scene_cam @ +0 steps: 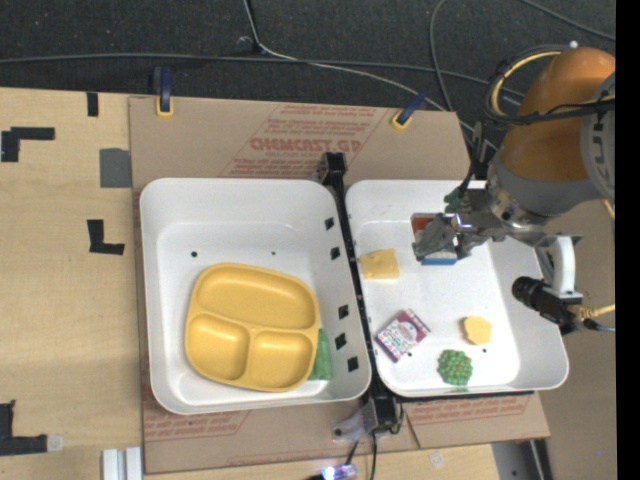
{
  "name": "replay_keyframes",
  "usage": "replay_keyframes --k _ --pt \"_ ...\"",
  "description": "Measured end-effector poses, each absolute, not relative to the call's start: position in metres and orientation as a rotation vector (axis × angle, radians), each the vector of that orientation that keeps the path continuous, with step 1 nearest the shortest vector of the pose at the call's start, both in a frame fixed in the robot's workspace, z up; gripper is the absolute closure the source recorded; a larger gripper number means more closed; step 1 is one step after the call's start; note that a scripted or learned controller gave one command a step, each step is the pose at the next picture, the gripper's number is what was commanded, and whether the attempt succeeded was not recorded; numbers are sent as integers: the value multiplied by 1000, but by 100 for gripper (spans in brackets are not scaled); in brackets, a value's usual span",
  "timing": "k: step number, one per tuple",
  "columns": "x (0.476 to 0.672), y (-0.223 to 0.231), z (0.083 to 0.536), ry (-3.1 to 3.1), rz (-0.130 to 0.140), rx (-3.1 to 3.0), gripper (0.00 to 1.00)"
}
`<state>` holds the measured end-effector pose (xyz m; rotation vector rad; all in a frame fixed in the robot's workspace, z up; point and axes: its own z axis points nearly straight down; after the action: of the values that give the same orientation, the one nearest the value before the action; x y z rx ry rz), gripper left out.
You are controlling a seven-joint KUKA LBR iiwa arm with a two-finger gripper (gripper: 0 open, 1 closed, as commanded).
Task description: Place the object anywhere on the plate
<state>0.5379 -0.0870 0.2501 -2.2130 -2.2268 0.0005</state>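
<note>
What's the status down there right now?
Gripper over right bin. Yellow plate in left bin, nothing on it. Cheese wedge nearest gripper.

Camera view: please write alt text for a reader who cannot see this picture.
A gripper hangs over the right bin, which holds a cheese wedge, a pink packet, a small yellow piece and a green broccoli. A yellow plate lies in the left bin.

Two bins sit side by side, touching along their inner walls. The left bin (pixel 160 268) holds a three-compartment plate (pixel 252 326), toward six o'clock. In the right bin (pixel 540 368), a wedge (pixel 379 265) lies at nine o'clock, a packet (pixel 401 335) at seven, a broccoli piece (pixel 455 367) at six, and a small round piece (pixel 477 330) just above it.
</note>
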Motion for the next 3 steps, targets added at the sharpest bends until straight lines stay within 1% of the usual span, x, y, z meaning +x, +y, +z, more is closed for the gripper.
replay_keyframes --k 1,2,3 --pt "537 -38 235 -2225 3 -2215 100" --pt "525 15 236 -2227 2 -2212 100" --pt "516 66 227 -2226 4 -2213 100"
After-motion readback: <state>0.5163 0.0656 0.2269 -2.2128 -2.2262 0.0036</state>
